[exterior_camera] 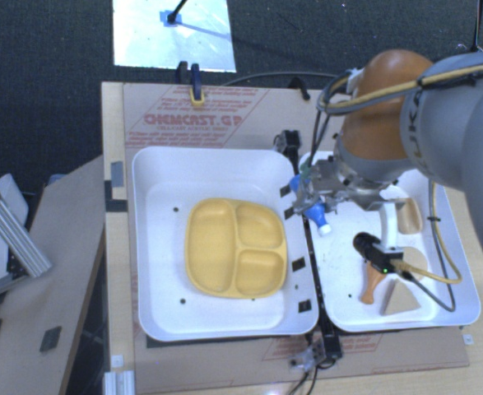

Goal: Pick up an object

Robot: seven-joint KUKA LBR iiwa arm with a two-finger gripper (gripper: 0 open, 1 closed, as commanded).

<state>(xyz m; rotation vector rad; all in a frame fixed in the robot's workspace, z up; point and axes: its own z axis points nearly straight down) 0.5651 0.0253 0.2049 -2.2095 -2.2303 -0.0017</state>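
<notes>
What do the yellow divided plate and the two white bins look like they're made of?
The yellow divided plate looks like moulded plastic with a matte finish: even colour, soft rounded compartment ridges, no glare. The left bin and right bin seem thin formed plastic, smooth and slightly glossy, with rounded corners.

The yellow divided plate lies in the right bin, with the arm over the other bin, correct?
Not quite: the camera view shows the yellow divided plate lying in the left bin. The arm is over the other one, the right bin.
</notes>
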